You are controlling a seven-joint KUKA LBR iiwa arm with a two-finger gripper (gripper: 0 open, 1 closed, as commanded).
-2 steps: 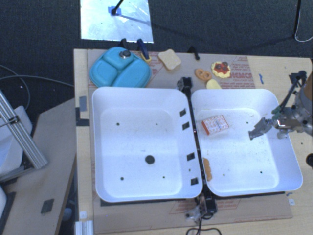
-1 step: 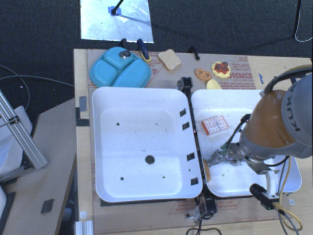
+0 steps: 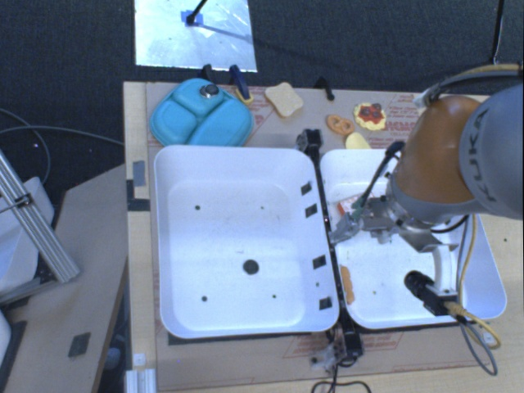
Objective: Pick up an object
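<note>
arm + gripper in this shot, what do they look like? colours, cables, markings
The arm is a bulky grey body with a broad orange band and dark lettering on its grey shell at the right edge. Below it a silvery metal wrist block carries the gripper, slim and metallic with a small reddish and green spot near the tip. Thin black cables run along it, with a yellow cable near the bottom.

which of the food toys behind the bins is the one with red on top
The round pizza toy, behind the right bin. The bread slice, pretzel and yellow piece show no red.
</note>
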